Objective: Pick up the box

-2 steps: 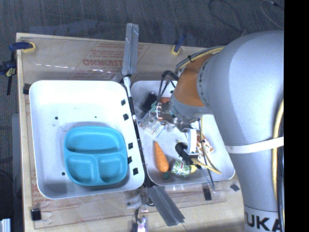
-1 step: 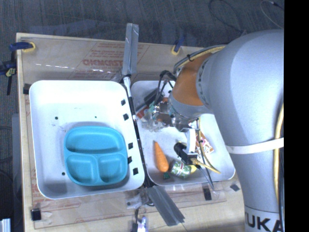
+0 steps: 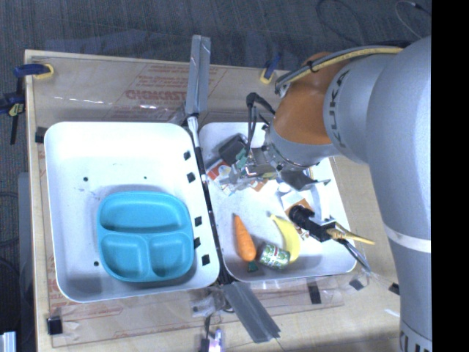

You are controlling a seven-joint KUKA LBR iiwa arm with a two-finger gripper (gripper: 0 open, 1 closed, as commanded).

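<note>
Grey KUKA arm with orange wrist band reaches into the right shallow white bin. Two-finger gripper sits low over the small printed cardboard box, lying flat at the bin's far-left end, partly under the tool. Can't tell the jaw state. Box looks light and stiff but crushable, glossy print maybe slick; I'd pinch across the short sides. Orange carrot, yellow banana, green can lie nearer. Blue divided plastic tray is in left bin.
</note>
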